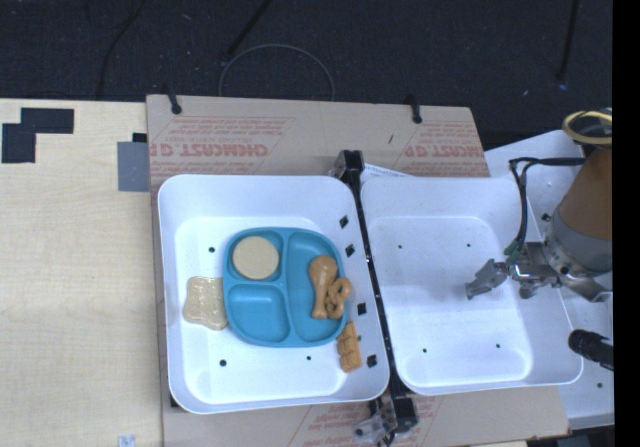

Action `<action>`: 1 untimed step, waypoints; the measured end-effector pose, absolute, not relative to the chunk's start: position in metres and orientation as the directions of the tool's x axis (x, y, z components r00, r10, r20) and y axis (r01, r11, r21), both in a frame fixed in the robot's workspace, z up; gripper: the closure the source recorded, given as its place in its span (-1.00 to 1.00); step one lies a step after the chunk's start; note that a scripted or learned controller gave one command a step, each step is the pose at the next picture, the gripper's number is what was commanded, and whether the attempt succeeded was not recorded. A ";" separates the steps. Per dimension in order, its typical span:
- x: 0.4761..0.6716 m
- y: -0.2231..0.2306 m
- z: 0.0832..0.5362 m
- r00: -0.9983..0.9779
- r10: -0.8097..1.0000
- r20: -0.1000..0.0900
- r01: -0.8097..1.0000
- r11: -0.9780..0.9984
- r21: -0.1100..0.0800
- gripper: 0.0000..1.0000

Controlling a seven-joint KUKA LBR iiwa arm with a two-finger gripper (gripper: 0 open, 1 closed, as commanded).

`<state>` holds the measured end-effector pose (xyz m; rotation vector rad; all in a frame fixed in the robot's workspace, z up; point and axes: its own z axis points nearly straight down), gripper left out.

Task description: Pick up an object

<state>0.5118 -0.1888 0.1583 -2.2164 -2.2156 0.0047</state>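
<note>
cardboard sheet [300, 140] | red print "CHEMCRST", upside down, twice | rest unreadable

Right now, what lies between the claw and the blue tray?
In the camera view, the bare white floor of the right bin, then the black divider where both bins meet, lie between the claw and the blue tray.

A dark carpeted floor [300, 15] ran across the top, with thin black cables [270, 60] looping over it. Below lay a pale wooden surface [70, 265] bearing dark square markers [40, 130]. A printed cardboard sheet [310, 140] rested under the bins.
</note>
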 end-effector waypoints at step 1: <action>0.512 -0.196 0.099 0.001 1.000 0.003 1.000 -0.001 -0.007 -1.00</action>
